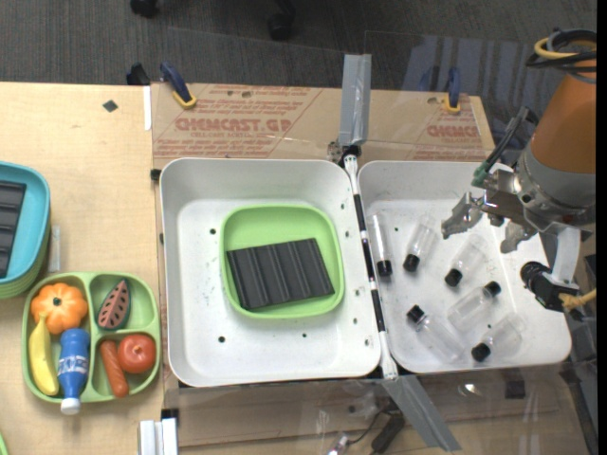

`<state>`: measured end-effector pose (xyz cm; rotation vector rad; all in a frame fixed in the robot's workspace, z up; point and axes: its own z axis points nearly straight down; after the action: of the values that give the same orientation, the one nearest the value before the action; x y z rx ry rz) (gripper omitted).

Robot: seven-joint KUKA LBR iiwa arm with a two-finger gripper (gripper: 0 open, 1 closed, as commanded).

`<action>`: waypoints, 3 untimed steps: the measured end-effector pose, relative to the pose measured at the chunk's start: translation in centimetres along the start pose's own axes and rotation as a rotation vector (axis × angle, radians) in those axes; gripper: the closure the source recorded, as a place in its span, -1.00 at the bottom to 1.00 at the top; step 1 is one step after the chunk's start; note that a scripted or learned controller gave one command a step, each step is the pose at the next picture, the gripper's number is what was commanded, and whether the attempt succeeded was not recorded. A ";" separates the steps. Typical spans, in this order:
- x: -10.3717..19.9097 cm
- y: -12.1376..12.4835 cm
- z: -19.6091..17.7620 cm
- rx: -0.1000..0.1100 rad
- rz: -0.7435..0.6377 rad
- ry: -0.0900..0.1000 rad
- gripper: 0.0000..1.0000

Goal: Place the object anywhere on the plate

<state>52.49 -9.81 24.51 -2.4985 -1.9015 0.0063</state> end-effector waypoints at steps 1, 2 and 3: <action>-3.3 -4.0 0.1 0.001 0.075 0.001 -1.00; 6.0 -6.2 -8.9 -0.002 0.230 -0.001 -1.00; 2.8 -5.7 -11.5 0.000 0.417 -0.002 -1.00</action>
<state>47.78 -5.60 36.05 -2.8402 -1.3440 0.0096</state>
